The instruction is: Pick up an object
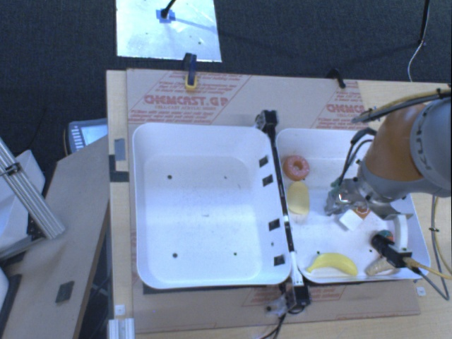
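I'm seeing the claw (342,202) hanging low in the right bin (325,141); can't tell its opening or whether it's gripping anything. White block (350,219) is sitting at its 5 o'clock, so I'm recommending centring before closing. Donut (296,166) at 10, banana (332,263) at 6. Left bin (148,182) at 9.

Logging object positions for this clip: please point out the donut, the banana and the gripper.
donut (296,166), camera view, on its pink ring.
banana (333,263), camera view, on the middle of its curved yellow body.
gripper (339,202), camera view, at the metal tip low in the right bin.
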`<state>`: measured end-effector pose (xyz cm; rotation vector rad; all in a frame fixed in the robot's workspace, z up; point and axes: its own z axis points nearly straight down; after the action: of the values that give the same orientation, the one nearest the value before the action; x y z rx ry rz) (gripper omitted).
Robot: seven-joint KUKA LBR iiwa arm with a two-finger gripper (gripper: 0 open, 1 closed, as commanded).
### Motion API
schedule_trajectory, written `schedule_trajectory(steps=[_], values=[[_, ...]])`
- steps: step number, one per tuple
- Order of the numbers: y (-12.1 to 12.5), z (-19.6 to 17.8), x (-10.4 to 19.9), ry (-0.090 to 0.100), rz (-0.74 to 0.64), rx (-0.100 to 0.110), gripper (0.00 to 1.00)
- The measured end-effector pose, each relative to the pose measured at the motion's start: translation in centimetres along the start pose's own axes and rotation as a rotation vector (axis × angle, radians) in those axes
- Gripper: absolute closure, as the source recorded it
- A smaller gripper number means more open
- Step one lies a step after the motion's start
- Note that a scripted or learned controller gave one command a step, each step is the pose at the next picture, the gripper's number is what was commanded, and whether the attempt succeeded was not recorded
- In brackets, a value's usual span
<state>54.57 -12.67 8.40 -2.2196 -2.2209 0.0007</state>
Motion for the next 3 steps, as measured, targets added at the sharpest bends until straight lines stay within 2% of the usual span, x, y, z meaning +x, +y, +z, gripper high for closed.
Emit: schedule_trajectory(steps=[1, 3], values=[[-0.3, 0.0, -0.6, -0.001, 0.000, -0.001, 1.00], [-3.3, 0.0, -0.4, 0.000, 0.001, -0.001, 1.00]])
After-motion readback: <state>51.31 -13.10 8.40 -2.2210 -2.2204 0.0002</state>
